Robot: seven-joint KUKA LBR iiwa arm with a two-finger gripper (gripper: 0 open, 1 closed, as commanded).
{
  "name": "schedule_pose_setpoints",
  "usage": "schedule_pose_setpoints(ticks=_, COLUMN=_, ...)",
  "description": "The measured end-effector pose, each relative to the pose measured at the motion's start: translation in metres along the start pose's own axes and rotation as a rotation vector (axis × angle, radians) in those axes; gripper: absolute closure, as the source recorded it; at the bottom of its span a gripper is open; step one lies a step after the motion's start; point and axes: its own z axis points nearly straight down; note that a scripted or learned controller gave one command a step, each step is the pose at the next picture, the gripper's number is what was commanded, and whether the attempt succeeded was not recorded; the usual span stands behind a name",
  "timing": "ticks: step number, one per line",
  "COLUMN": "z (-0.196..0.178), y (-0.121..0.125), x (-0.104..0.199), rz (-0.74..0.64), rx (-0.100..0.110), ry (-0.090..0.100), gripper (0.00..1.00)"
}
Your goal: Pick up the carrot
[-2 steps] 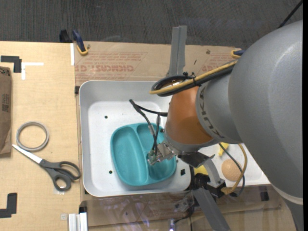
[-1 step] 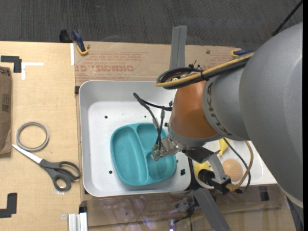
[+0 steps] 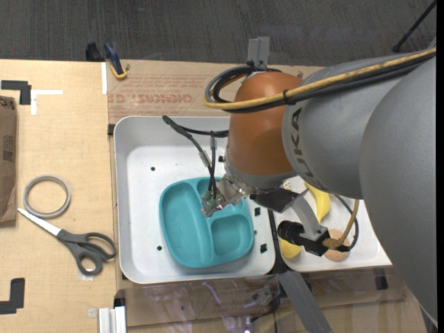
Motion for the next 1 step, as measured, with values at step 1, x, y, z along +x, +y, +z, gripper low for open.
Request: schedule_pose_setpoints(ticks=1, z=-0.0080, y=0.0000, x=-0.0009, rz=-0.001, rx=0.003, ry=-0.001, gripper=1.00)
